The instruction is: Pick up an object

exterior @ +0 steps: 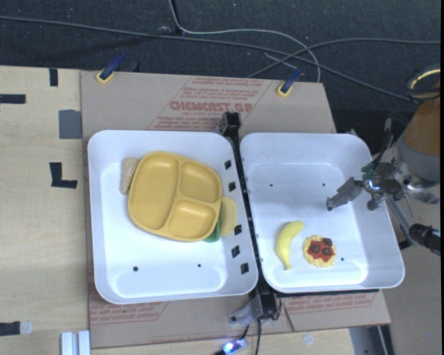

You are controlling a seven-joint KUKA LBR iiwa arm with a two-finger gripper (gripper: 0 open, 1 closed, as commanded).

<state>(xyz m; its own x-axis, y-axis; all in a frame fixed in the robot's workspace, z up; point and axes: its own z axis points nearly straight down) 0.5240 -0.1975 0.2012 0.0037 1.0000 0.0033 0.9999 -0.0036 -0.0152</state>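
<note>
Two shallow white bins sit side by side on a cardboard sheet [207, 102], which lies on a wooden bench [29, 198]. All places below are given relative to the right bin [281, 150].

Inside the right bin, toward its near edge: one yellow banana [286, 242], curved, lying flat on the floor of the bin. Just beside it, toward the arm's side: one small round pastry [320, 251], yellow with a red and dark topping. The two are close together but apart.

Over the right bin's far-right part: the gripper [355, 192], reaching in across the bin's right wall from the grey arm [418, 161]. Its fingers stand spread apart, with nothing between them. It hangs above bare bin floor, well apart from the banana and the pastry.

Left of the right bin, touching it along the middle divider: the left bin [103, 228]. It holds a yellow divided plate [174, 194], tilted, with a tan slice of bread [127, 173] showing from under its left edge and a pale yellow-green item [226, 217], unclear in kind, showing at its right edge.

Beyond the right bin: dark cloth [74, 13] crossed by cables [229, 32].
</note>
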